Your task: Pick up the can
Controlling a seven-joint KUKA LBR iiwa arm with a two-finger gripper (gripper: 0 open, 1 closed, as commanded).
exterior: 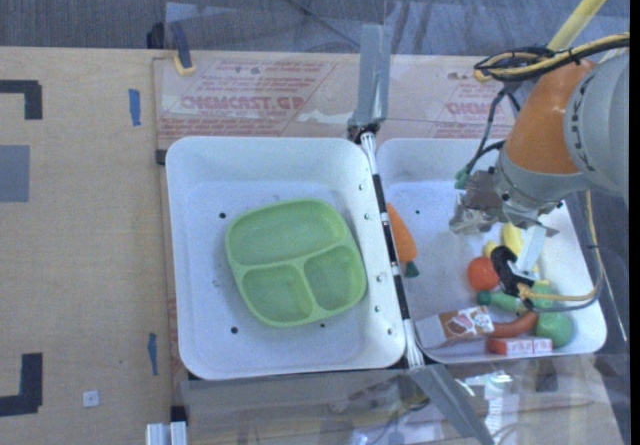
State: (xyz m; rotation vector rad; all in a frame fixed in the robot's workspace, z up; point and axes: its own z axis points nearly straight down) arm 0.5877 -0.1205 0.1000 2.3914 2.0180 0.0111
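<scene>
- Your arm reaches in from the right and sits over the right bin, with the gripper low over the bin's middle; whether the fingers are open or closed cannot be told from this slant, and nothing shows between them.
- The can is hard to pick out. The likeliest candidate is the red-and-white labelled item lying on its side at the bin's near edge, well apart from the gripper. Treat that identification as a guess.
- Main risk: you close on the wrong thing. A red tomato-like piece, a yellow piece, a red chilli and a green round piece are crowded together just beside the gripper's path.
- If the can does lie flat, it could roll or slide away when one finger touches it first, and the bin wall next to it leaves little room for the fingers.
- The dark cable trailing among the toys could snag or drag items as the arm shifts.
- The carrot by the divider and the green divided plate in the left bin look safely clear.
</scene>
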